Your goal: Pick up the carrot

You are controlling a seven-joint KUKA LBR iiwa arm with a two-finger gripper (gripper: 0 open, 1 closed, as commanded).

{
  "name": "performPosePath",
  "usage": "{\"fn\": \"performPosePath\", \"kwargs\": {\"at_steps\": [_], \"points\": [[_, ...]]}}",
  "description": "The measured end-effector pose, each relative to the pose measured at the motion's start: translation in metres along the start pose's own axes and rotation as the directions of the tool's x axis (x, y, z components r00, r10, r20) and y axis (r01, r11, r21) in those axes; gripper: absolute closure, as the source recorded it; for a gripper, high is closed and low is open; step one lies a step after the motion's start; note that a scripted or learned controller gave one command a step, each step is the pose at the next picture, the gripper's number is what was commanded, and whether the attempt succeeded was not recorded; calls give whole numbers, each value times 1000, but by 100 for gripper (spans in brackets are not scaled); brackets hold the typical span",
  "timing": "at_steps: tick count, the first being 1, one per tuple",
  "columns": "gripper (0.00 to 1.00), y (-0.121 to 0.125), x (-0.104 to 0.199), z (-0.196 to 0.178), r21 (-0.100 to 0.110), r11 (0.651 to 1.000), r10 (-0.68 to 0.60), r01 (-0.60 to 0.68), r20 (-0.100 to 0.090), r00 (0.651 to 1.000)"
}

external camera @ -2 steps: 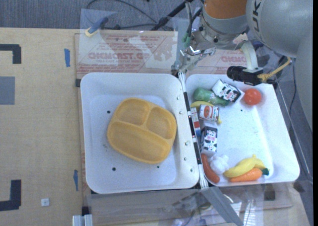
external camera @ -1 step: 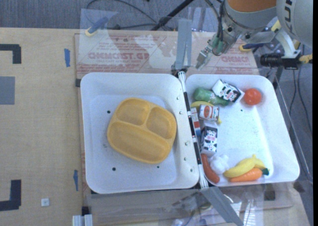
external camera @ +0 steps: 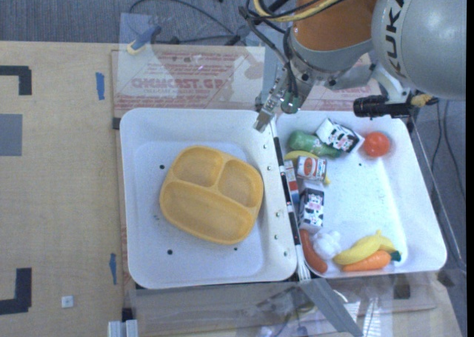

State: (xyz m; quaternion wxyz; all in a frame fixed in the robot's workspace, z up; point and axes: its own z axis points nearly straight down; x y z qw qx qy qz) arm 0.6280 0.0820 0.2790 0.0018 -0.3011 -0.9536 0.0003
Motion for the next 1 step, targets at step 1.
{"fn": "performPosePath", "kwargs": {"at_steps": [1], "points": [[100,1,35,182,-5,998,-59,59,5,998]]}}
